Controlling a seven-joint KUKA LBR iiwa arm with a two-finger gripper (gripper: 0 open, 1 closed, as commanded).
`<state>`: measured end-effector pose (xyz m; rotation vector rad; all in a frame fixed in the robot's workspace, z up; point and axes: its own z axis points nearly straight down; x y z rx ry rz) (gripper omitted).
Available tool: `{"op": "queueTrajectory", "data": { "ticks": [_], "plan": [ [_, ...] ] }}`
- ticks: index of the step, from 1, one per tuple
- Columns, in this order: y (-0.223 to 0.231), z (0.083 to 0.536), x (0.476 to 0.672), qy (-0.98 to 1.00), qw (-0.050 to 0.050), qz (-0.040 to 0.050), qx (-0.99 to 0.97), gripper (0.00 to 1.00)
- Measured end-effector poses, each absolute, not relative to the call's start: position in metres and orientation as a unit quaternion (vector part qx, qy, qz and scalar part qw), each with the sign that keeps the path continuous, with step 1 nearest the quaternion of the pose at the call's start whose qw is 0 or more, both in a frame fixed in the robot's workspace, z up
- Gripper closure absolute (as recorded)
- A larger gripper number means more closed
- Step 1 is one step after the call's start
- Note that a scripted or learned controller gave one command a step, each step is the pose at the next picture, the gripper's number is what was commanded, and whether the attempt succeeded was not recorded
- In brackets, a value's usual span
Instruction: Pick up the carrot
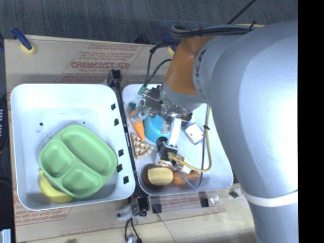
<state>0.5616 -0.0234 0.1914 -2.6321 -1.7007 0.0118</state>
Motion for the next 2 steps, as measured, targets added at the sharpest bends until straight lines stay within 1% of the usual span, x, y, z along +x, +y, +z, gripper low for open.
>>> {"op": "queueTrajectory", "data": {
  "ticks": [2],
  "plan": [
    [-0.0234,0.1914,0.5616,-0.543,0.004,0.0038,-0.84,0.0]
  ]
}}
